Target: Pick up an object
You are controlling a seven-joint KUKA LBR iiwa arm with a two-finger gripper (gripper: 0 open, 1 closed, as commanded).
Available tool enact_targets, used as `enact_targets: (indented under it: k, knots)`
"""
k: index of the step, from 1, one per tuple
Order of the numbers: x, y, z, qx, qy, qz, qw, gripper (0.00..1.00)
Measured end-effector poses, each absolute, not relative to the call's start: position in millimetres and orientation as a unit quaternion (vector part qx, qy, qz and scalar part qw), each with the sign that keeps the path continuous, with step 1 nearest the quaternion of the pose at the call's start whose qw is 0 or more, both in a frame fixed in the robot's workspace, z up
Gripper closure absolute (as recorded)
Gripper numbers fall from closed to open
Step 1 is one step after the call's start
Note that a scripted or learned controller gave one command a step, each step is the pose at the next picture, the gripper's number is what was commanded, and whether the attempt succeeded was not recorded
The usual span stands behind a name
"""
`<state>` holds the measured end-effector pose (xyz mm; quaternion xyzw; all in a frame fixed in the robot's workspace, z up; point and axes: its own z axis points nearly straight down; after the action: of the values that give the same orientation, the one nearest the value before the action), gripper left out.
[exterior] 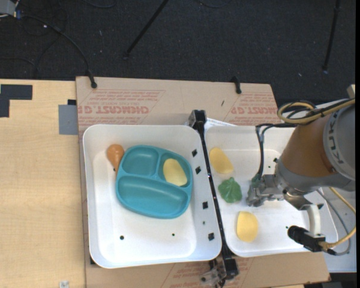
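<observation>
The crinkled green leafy toy (pixel 230 190) lies in the right shallow white bin (pixel 270 248), between 2 yellow pieces. The two-finger gripper (pixel 256 196) hangs just beside it; whether it's open, I cannot tell.

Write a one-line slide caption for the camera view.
KUKA gripper hovers in the right bin beside a green object, between two yellow objects; a teal tray sits in the left bin.
</observation>
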<state>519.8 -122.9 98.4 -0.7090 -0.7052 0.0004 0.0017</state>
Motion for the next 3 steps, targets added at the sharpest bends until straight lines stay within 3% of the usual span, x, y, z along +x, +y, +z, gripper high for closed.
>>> enact_targets:
  k: [3]
  knots:
    - [519.9, -132, 245, -0.706, -0.708, -0.0004, -0.001, 1.0]
